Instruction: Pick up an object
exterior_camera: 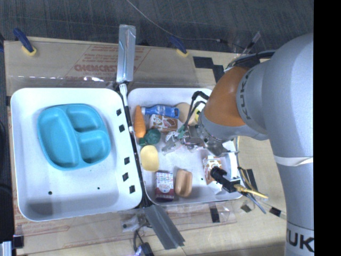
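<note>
Camera view: two white bins side by side on the counter (64,55). Left bin (26,159): one blue divided plate (73,134), three compartments. Right bin (146,97): a crowded pile, partly covered by the grey arm (277,95) and its orange band (226,100). Countable there: one orange carrot (139,122), one dark green round piece (152,137), one yellow lemon-like piece (149,157), one tan bread-roll shape (183,182), one small dark-and-red packet (164,186), one blue-and-white packet (162,110), one brown-labelled packet (164,123) just below it, one pale packet (212,169) near the right wall. Labels too small to read. Gripper (184,137) down in the middle of the right bin, near a crinkled silvery thing (171,142) hard to identify. Jaws lost among metal parts and clutter: cannot tell how far apart, nor whether anything sits between them. Arm cut off at the lower right. Two blue clamps (24,40) on the far edge of the counter.
</note>
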### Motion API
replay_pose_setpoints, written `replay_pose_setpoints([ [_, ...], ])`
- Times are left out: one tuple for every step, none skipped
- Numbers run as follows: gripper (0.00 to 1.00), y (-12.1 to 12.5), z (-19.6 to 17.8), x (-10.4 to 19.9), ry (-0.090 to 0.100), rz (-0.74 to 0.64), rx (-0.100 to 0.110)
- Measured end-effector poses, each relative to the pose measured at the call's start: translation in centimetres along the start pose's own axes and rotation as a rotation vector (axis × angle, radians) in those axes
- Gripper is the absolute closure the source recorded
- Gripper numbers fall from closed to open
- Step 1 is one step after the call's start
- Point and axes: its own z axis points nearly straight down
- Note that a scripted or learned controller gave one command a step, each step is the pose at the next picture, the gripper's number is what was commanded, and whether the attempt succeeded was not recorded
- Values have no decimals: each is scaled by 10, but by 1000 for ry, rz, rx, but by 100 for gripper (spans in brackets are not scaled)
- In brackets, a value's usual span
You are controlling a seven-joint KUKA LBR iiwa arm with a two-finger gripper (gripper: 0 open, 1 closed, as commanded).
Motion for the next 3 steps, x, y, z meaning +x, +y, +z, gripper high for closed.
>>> replay_pose_setpoints([
  [0, 53, 16, 19, -2, 132, -4],
  [0, 93, 15, 38, -1, 100, -6],
  [0, 92, 15, 38, -1, 100, -6],
])
